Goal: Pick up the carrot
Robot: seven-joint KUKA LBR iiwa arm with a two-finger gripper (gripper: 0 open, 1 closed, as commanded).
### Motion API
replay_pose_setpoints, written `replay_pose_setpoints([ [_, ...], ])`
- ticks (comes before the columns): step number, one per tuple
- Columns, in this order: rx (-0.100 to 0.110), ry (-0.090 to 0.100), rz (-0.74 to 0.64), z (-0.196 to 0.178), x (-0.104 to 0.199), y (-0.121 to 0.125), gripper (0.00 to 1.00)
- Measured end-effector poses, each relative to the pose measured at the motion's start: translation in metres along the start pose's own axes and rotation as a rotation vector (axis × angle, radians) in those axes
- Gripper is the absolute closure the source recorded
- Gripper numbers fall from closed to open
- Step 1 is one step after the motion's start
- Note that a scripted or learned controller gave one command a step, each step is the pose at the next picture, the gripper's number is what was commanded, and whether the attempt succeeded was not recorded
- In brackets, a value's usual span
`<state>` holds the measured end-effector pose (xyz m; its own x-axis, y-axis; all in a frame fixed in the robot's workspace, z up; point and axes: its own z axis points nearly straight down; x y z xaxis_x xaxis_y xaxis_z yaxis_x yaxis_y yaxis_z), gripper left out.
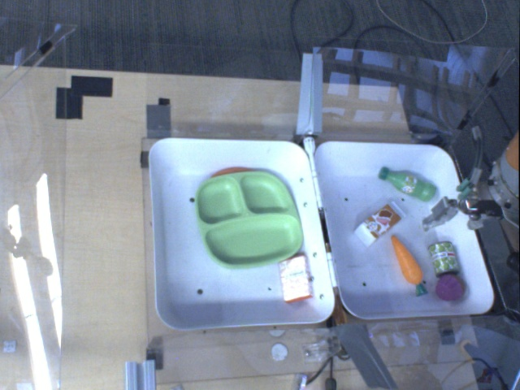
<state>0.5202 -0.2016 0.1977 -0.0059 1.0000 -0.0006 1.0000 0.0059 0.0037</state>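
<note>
The orange carrot [405, 260] lies in the right bin [349, 169], near its front, with its green stem end pointing toward the front edge. My gripper [452, 202] hovers at the right side of this bin, up and to the right of the carrot and apart from it. Its fingers [438, 214] stand open with nothing between them.
Around the carrot are a small carton [379, 223] to its left, a green-labelled can [443, 258] and a purple object [449, 288] to its right, and a green bottle [409, 184] farther back. The left bin [175, 299] holds a green divided plate [248, 218] and a small box [296, 280].
</note>
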Motion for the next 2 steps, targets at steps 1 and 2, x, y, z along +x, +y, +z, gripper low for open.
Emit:
replay_pose_setpoints([
  [1, -0.009, 0.001, -0.257, 0.108, 0.043, -0.029, 0.0],
  [2, -0.016, 0.0, -0.259, 0.097, 0.044, -0.025, 1.0],
])
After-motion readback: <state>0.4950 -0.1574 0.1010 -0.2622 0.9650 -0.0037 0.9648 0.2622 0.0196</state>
